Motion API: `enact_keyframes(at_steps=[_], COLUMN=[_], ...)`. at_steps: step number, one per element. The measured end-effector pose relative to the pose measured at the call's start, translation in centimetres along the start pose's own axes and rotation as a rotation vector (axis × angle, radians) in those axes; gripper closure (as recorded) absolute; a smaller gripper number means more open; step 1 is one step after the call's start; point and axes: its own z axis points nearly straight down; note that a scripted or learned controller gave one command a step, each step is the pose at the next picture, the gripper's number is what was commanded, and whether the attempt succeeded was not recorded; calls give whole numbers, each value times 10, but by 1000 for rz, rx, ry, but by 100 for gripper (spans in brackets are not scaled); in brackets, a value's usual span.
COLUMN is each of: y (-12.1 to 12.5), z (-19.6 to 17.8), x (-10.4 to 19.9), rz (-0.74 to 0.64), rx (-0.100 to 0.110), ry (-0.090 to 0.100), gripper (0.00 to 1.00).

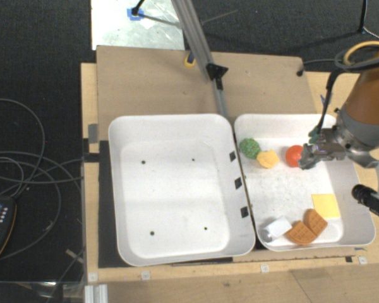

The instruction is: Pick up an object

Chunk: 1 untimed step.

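The red ball-like object [294,155] lies in the upper part of the right bin [354,235], in the right half of the frame, and my gripper [311,156] sits right against its right-hand side. From this slanted look down I cannot tell how my gripper stands or whether it has hold of the red object; the dark gripper body blurs into the object's edge. Just left of the red object is a yellow rounded piece [268,160], and left of that, close to the bin's left wall, a green bumpy lump [249,148]; the three make a short row across the upper part of the bin. Lower down, toward the bin's lower right, a flat pale-yellow square [326,205] lies on the floor. Near the bottom edge, two brown waffle-patterned pieces [307,226] overlap each other, and a small white object [276,228] lies just to their left. My arm [369,109], with its orange band, comes in from the right edge of the frame above the bin's upper right corner. The left bin [123,188] takes up the middle of the frame, side by side with the right one. Both bins rest on a brown bench [151,81].
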Motion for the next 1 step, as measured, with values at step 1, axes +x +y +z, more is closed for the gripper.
enact_keyframes(at_steps=[1], y=[3], z=[10], x=[57], rz=[-1], rx=[0], ry=[0], gripper=[100])
